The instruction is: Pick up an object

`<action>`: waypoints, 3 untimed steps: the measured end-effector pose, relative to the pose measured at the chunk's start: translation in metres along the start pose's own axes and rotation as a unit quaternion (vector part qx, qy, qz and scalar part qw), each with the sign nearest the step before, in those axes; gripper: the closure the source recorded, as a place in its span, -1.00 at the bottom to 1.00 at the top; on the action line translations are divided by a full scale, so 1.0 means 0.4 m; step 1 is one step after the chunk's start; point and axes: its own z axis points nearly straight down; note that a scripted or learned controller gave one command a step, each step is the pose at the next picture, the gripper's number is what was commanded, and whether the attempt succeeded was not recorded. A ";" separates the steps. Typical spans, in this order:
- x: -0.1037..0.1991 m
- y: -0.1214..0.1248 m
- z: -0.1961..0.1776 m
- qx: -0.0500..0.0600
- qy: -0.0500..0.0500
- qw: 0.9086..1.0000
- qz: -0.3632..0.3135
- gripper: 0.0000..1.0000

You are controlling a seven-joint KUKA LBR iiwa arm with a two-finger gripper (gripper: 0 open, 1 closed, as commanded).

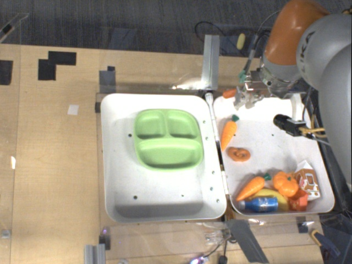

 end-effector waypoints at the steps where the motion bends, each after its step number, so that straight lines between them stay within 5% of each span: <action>1: 0.025 -0.155 0.005 0.002 0.000 0.989 0.146 1.00; 2: 0.025 -0.117 0.004 0.002 0.000 0.963 0.270 1.00; 3: -0.028 -0.210 0.005 0.002 0.000 0.999 0.040 1.00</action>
